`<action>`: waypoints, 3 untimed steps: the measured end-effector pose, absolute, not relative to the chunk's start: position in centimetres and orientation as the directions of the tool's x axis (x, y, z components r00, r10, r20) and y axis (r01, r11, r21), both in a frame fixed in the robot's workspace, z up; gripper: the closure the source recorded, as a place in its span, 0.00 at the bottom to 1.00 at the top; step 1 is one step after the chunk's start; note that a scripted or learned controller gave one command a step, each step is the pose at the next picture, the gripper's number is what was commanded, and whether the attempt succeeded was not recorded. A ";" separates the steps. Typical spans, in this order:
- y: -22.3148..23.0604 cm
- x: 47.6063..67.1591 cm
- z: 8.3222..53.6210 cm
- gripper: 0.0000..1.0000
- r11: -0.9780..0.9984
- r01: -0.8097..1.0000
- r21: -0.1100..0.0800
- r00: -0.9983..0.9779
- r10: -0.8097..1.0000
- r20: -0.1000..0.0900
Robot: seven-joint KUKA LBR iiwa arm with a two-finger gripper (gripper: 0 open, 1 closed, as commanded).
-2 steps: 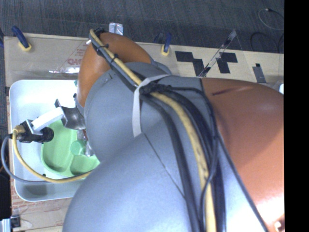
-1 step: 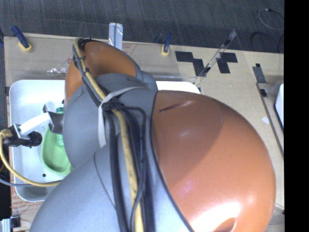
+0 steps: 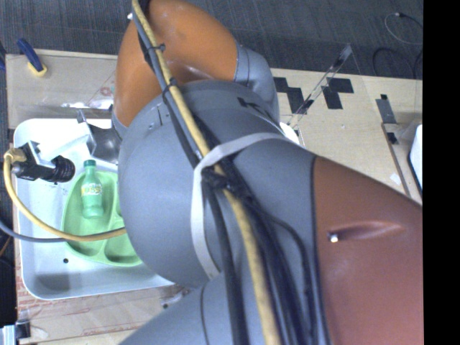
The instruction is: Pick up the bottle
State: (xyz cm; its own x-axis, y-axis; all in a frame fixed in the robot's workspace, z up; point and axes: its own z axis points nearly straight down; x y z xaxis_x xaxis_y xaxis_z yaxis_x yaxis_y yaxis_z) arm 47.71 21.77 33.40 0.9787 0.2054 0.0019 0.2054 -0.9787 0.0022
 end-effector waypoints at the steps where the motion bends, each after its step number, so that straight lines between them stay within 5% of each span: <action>1: 21.8 47.6 27.8 1.00 -0.977 0.214 0.001 0.977 0.214 -0.006; 2: 21.7 47.6 29.6 1.00 -0.979 0.205 0.002 0.979 0.205 -0.001; 3: 20.7 47.5 26.9 1.00 -0.883 0.469 -0.003 0.883 0.469 -0.008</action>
